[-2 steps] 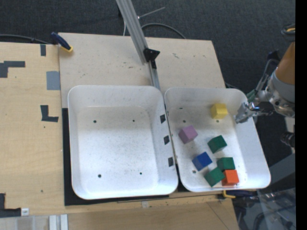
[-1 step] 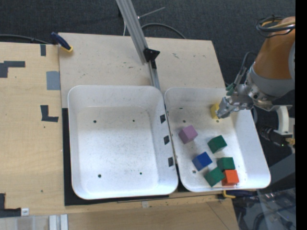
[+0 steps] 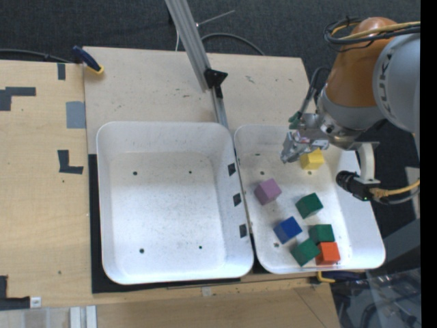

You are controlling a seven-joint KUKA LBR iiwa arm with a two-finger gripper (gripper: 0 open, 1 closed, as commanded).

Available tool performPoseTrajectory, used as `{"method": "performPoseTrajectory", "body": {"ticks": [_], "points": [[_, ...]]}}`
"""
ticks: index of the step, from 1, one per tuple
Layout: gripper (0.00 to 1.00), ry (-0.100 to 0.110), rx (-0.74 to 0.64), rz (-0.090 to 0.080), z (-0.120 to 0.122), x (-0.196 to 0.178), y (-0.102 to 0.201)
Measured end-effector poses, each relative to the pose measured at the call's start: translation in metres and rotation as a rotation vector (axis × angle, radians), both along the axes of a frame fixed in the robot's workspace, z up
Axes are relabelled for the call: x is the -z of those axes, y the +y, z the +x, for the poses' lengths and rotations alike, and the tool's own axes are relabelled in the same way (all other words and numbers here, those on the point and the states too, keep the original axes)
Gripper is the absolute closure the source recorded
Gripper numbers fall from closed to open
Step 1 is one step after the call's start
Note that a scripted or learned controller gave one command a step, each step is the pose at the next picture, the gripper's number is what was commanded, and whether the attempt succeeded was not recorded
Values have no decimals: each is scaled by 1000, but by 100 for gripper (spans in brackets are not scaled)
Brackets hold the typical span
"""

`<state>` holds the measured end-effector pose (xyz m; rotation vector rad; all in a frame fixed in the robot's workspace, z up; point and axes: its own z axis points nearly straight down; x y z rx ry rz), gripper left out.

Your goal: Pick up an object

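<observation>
My gripper [image 3: 295, 150] over right bin [image 3: 362, 251] far end, touching 1 block [image 3: 313, 160]; 6 blocks [image 3: 305, 228] nearer; left bin [image 3: 109, 203] alongside.

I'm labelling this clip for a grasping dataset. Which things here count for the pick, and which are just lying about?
For the pick:
- gripper, low in the right bin
- yellow block, beside the gripper
- purple block
- blue block
- three green blocks
- orange block

Lying about:
- left bin
- blue and yellow clamp
- metal pole
</observation>
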<state>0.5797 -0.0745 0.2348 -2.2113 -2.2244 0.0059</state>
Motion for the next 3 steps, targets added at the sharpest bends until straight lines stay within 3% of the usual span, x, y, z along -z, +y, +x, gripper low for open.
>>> {"method": "performPoseTrajectory", "body": {"ticks": [3], "points": [[100, -1, 0, -1, 51, 24, 147]]}}
